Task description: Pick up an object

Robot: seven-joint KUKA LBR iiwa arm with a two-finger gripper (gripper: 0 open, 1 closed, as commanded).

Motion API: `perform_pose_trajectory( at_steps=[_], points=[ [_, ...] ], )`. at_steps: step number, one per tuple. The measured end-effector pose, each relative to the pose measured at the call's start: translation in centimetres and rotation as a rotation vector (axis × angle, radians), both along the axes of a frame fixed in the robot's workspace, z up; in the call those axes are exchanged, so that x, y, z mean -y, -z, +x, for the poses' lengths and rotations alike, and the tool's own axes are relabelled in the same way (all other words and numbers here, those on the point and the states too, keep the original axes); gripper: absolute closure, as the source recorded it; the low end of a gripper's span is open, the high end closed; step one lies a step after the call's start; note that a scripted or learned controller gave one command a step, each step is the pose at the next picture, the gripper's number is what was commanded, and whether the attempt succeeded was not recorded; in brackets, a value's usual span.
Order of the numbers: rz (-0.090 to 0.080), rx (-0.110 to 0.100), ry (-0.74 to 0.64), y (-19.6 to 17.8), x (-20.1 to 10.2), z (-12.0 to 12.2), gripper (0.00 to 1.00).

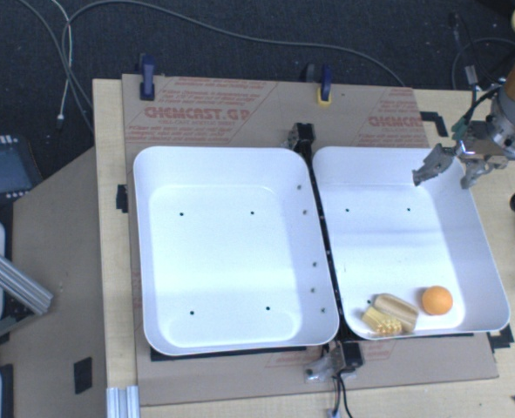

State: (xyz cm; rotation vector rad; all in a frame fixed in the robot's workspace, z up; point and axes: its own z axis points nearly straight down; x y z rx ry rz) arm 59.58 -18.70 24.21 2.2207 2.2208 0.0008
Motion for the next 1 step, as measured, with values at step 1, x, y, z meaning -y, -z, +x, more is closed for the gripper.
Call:
perform_pose_trajectory(
  at_steps=[1],
  points=[
    [0.003, 0.000, -0.009, 0.99, -11.90, -3.87, 0.00]
  ],
)
